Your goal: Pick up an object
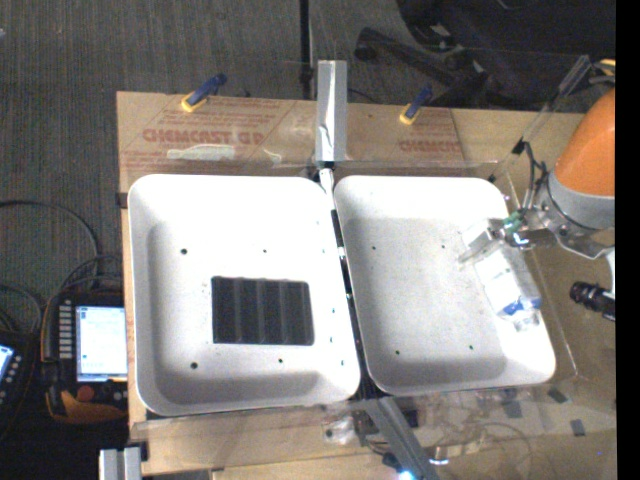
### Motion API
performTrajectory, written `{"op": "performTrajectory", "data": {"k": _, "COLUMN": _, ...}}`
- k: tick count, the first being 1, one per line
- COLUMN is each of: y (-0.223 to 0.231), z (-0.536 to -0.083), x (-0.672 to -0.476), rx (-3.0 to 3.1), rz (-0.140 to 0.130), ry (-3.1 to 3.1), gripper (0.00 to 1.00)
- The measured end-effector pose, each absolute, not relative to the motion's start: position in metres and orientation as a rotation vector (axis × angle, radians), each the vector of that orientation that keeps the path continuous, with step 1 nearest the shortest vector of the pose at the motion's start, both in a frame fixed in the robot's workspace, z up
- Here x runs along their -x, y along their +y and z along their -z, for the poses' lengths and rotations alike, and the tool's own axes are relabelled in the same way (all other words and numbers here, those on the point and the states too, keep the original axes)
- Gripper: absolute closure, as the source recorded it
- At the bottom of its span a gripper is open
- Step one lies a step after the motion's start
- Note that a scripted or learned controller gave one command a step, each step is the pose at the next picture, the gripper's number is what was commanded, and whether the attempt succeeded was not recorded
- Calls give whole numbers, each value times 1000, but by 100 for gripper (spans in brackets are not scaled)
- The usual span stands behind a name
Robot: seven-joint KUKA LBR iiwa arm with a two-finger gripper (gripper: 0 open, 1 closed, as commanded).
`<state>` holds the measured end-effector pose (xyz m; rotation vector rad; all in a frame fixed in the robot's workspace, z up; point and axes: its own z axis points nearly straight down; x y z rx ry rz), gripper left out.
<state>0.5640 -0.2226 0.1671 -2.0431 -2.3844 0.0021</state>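
Though nothing sits btwn the gripper's (505,273) parts that I can make out, its state is unclear: the clear plastic blurs into the white bin floor, so can't tell if it's spread or pressed together.

Farthest from the gripper, at the view's L edge, a handheld control unit (90,343) w/ a lit screen lies on the dark carpet (150,28), cables around it. Nearer, but well apart from the gripper and across the seam btwn the bins, is the left bin (160,218). On its floor lies the dark ribbed slab (262,311), flat, a rectangle w/ its long axis running L-R in the view, one short end facing the gripper's side. Its ribs run crosswise, top to bottom.

Beyond both bins, the brown board (230,133) w/ red lettering has a blue-and-yellow clamp (203,91) up-left of the gripper and a second clamp (416,103) closer to it. A grey upright post (330,118) stands at the seam.

The gripper itself hangs over the R part of the right bin (400,258), near that bin's far-R wall, w/ blue bits low on it. Just R of it, the grey arm w/ orange band (598,153) comes in. A black chair base (450,8) sits on the carpet, above and behind.
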Motion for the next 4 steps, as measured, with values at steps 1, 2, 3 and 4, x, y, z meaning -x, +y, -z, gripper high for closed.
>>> {"op": "performTrajectory", "data": {"k": 1, "y": -207, "z": -215, "x": -553, "rx": 1731, "rz": -1, "ry": -2624, "gripper": 0}}
{"op": "performTrajectory", "data": {"k": 2, "y": -212, "z": -194, "x": -484, "rx": 1310, "rz": 0, "ry": -2856, "gripper": 0}}
{"op": "performTrajectory", "data": {"k": 3, "y": -153, "z": -272, "x": -509, "rx": 1745, "rz": 1, "ry": -2614, "gripper": 0}}
{"op": "performTrajectory", "data": {"k": 4, "y": -173, "z": -221, "x": -502, "rx": 1602, "rz": -1, "ry": -2702, "gripper": 0}}
